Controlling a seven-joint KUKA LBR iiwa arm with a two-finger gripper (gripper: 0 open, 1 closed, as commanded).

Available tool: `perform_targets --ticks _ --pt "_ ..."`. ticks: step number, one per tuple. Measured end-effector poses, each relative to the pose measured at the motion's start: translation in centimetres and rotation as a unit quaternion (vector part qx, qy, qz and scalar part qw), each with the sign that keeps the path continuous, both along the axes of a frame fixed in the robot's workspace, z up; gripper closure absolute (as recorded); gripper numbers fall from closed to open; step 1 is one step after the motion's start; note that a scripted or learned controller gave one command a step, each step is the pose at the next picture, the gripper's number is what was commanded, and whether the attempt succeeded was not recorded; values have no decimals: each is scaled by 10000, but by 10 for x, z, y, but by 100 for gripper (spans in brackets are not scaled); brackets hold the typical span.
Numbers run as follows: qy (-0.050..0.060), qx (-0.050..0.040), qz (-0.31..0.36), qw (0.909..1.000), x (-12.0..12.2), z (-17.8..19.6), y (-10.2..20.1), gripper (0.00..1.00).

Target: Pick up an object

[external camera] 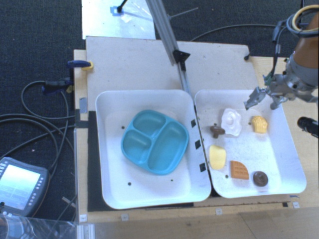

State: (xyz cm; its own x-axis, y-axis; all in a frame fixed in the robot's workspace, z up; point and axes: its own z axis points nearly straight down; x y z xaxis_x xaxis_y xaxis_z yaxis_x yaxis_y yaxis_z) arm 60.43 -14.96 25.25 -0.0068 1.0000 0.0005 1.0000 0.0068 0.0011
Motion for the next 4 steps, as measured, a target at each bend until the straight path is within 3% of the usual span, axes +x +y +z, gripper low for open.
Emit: perform_targets --ticks 1,4 --pt "-1 0 -1 10000 0 0 0 0" --pt "26 3 -28 10000 -22 -148 18 0"
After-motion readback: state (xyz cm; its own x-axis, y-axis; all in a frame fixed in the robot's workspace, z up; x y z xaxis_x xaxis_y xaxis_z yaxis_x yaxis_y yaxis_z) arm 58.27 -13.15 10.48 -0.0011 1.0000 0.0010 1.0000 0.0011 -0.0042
